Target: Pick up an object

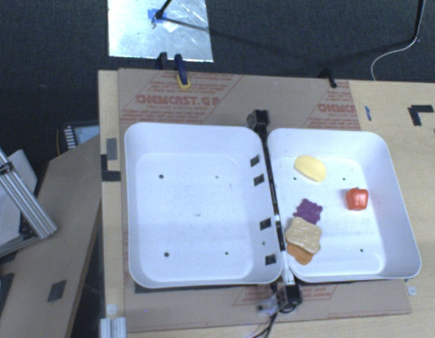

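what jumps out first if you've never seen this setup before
The small bright items in the right bin catch the eye first: a red piece toward its right side, a yellow piece near the top, and a purple piece just above a tan piece by the divider. The left bin beside it is plain white.

The flat brown cardboard sheet [224,94] that lies on the desk under the two white bins carries red printed lettering. At its far left part, behind the left bin, the word reads about as "CHEMCAST GP" [169,99], though the letters are small and a little blurred. At the far right part, behind the right bin, there is a second red print [336,109] of the same kind, but it is too blurred to read with certainty.
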